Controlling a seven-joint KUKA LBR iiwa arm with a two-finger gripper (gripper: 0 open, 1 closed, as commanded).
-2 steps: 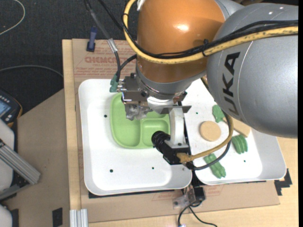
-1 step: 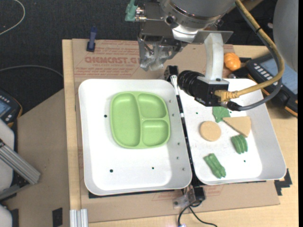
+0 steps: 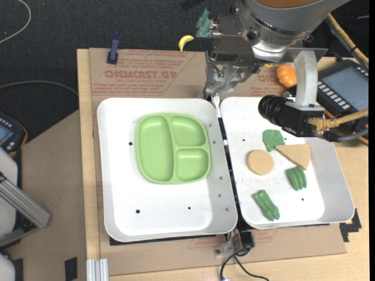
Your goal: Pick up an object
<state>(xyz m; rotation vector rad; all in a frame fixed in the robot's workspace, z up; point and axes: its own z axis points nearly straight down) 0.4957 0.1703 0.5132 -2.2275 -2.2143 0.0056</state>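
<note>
arm (image 3: 293, 4): grey, orange band, enters top right, over bins' far edge
left bin (image 3: 117, 174): green divided plate (image 3: 173, 148) in the middle
right bin (image 3: 334, 192): tan wedge (image 3: 296, 154), round tan disc (image 3: 260, 162), three green pieces (image 3: 266, 205)
gripper (image 3: 214, 93): at far end of seam between bins, fingers' state can't tell, nothing seen held

Left white bin (image 3: 117, 174): pale green three-compartment plastic tray (image 3: 173, 148) takes the middle, open floor around it, widest at front. Right white bin (image 3: 334, 186): round tan disc (image 3: 260, 162), tan wedge (image 3: 295, 154), three green toy pieces (image 3: 266, 205) clustered centre; near-left corner free. Grey arm with orange band (image 3: 287, 10) overhangs the back edge where bins meet.
</note>
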